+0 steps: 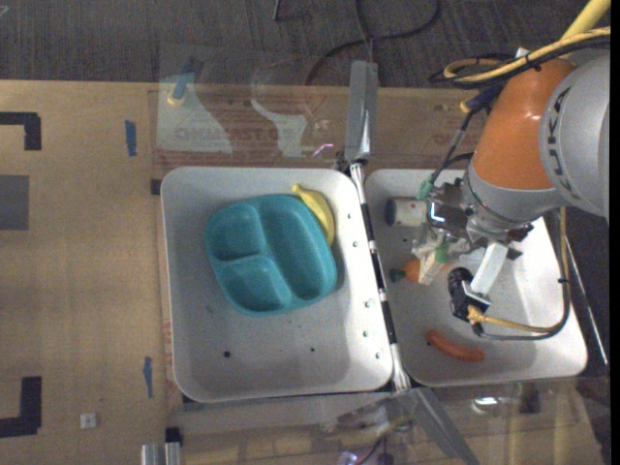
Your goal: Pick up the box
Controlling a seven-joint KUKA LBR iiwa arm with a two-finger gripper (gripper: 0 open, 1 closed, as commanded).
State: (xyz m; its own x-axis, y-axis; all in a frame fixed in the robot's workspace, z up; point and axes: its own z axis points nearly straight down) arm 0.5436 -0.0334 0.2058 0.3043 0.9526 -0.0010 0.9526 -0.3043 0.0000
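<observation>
**Arm low over the right bin, box hard to pick out**

The KUKA arm (542, 134) reaches in from 3 o'clock and hangs over the right bin (542, 356). Its end effector (448, 250) sits low among a small clutter near that bin's 10 o'clock area; whether it is open or closed I cannot tell, since the wrist hides it.

The box (429, 258) appears to be the pale, partly green item directly beneath the wrist, touching or just beside an orange piece (413, 271). Its outline is too hidden to be sure. A grey cylinder (405, 211) lies just at 12 o'clock of it, and an orange sausage-shaped object (455, 347) rests well apart towards 6 o'clock.

The left bin (194, 356) holds a teal divided plate (271, 255) with a banana (318, 211) at its 1 o'clock rim.

To do this step well, I judge the grasp should close across the box's narrower faces, clear of the cylinder and orange piece, then lift straight up. Catching a neighbour is the main risk.
</observation>
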